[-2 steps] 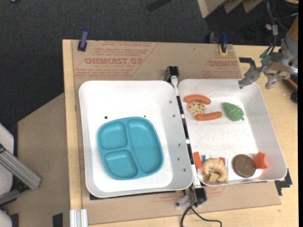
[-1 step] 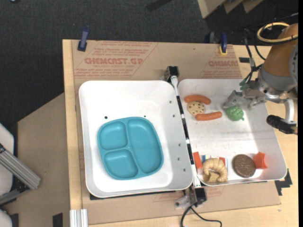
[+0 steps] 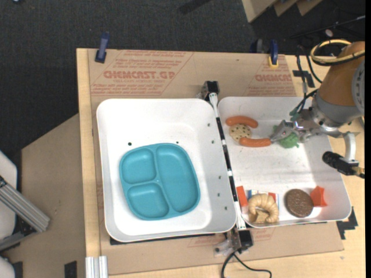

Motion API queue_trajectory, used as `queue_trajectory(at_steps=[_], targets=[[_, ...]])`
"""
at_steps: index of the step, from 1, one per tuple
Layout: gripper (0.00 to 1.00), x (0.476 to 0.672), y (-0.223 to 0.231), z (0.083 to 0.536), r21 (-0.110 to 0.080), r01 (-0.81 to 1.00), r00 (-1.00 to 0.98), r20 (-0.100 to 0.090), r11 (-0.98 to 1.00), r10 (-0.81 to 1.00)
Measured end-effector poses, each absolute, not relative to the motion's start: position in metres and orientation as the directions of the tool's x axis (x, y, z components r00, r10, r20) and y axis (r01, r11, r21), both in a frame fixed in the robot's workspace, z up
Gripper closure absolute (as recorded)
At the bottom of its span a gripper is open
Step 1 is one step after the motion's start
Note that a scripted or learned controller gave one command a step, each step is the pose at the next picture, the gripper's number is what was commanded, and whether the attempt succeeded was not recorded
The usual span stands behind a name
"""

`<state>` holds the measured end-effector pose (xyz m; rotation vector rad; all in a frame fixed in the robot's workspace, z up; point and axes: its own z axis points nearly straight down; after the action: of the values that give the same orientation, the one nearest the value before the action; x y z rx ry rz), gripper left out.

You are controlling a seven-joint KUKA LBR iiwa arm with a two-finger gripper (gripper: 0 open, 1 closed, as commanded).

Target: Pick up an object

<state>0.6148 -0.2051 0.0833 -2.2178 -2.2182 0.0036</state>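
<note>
My gripper (image 3: 285,133) hangs low over the upper part of the right bin (image 3: 272,169), reaching in from the right. A small green object (image 3: 290,142) lies right at its tip, touching or nearly touching it. Just left of the gripper lies an orange sausage (image 3: 255,142), with a speckled cookie (image 3: 238,132) and a second sausage (image 3: 242,121) beyond it. Along the near wall of the same bin sit a croissant (image 3: 264,207), a brown round disc (image 3: 299,202) and a small orange block (image 3: 318,196).
The left bin (image 3: 110,155) holds a teal divided plate (image 3: 159,180). A small striped item (image 3: 246,196) lies at the right bin's near left corner. The wall between the bins runs just left of the sausages.
</note>
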Motion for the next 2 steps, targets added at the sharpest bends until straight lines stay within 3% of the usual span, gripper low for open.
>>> queue_trajectory(at_steps=[1,2], targets=[[1.0,0.617,-0.206,0.096,0.001,1.0,-0.001,0.0,0.001,1.0],[1.0,0.613,-0.136,0.084,-0.003,1.0,-0.005,0.003,0.005,1.0]])
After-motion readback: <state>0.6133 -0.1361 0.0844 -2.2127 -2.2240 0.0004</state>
